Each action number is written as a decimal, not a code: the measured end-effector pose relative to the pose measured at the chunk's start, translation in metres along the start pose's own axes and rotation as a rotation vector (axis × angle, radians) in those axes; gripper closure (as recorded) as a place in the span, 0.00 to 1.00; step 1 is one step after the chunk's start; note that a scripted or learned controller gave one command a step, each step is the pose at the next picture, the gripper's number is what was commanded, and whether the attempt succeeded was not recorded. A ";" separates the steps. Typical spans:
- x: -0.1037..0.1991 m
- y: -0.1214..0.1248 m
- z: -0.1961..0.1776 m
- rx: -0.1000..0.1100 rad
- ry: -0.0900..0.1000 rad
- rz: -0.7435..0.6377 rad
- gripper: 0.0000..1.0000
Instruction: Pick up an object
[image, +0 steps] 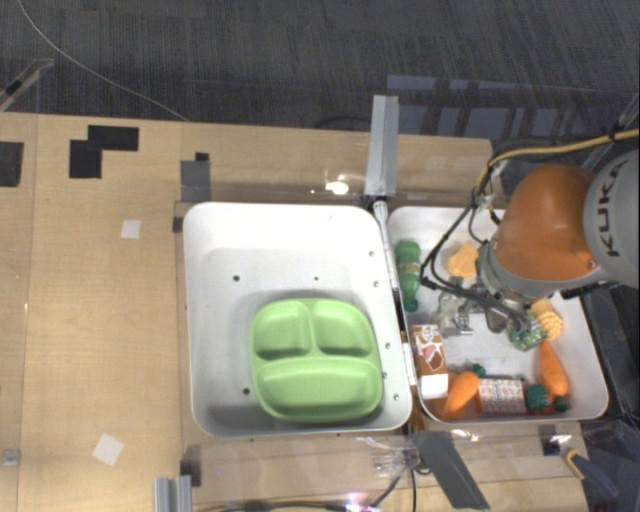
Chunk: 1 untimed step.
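Observation:
The right bin (598, 392) holds several toy foods. A green bottle (407, 266) lies along its left wall, with a yellow piece (462, 262) beside it. A red-and-white carton (430, 356), an orange carrot (459, 393), a small can (499, 393) and a second carrot (553, 369) lie along the front. Corn (547, 322) and a green item (525, 336) sit at the right. My gripper (478, 318) hangs low over the bin's middle, under the orange wrist band (545, 225), just above and right of the carton.
The left bin (230, 240) holds a green divided plate (315, 358) toward its front. A metal post (381, 150) stands behind the wall between the bins. Black cables (445, 262) loop from the wrist over the right bin's back.

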<state>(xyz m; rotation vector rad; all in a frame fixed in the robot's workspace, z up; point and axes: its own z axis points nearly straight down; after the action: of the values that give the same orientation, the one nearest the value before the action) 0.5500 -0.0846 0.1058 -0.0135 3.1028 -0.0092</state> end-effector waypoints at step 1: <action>-0.031 0.005 -0.093 -0.007 0.022 -0.169 1.00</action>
<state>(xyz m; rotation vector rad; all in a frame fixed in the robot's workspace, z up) 0.5772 -0.0789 0.2000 -0.2782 3.1127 -0.0032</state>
